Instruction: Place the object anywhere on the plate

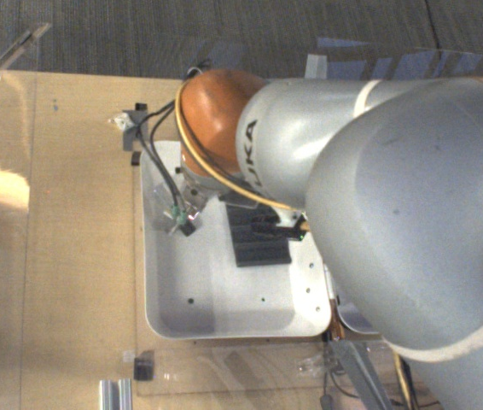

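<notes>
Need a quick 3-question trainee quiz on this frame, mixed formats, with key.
1. True or false: the grey KUKA arm with the orange band hangs above the shallow white bin.
2. Multiple choice: the flat black ribbed object lies (A) inside the white bin, (B) on the bare wooden bench, (C) on the grey carpet.
3. Fill in: the small dark block sits on the bench just beyond the bin's ____ left corner.

Key: 1 true; 2 A; 3 near (bottom).
</notes>
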Robot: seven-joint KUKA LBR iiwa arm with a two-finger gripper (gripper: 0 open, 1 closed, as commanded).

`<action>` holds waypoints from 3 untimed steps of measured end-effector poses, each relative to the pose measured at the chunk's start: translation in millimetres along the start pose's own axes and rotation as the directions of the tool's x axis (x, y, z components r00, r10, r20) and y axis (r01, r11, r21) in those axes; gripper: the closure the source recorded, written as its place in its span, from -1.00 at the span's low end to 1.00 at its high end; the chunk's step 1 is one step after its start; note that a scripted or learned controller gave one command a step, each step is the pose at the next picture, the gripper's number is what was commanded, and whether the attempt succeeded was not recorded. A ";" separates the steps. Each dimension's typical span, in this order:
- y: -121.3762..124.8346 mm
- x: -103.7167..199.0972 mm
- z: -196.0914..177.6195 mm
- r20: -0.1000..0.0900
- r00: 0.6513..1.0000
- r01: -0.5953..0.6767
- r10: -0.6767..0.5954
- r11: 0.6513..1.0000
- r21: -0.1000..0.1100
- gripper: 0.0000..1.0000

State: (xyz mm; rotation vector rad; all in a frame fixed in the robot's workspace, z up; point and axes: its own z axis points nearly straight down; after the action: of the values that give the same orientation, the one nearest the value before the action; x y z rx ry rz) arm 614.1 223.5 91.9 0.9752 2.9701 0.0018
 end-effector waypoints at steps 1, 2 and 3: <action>29.7 -40.2 -32.7 -0.002 0.926 0.378 -0.378 0.926 0.004 1.00; 29.2 -41.5 -113.3 -0.001 0.642 0.767 -0.767 0.642 -0.010 1.00; 43.7 -39.9 -172.9 -0.003 0.630 0.776 -0.776 0.630 -0.010 1.00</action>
State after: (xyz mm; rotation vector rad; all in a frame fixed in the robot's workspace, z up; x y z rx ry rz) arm 669.6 235.7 265.7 -0.3971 3.1058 0.0066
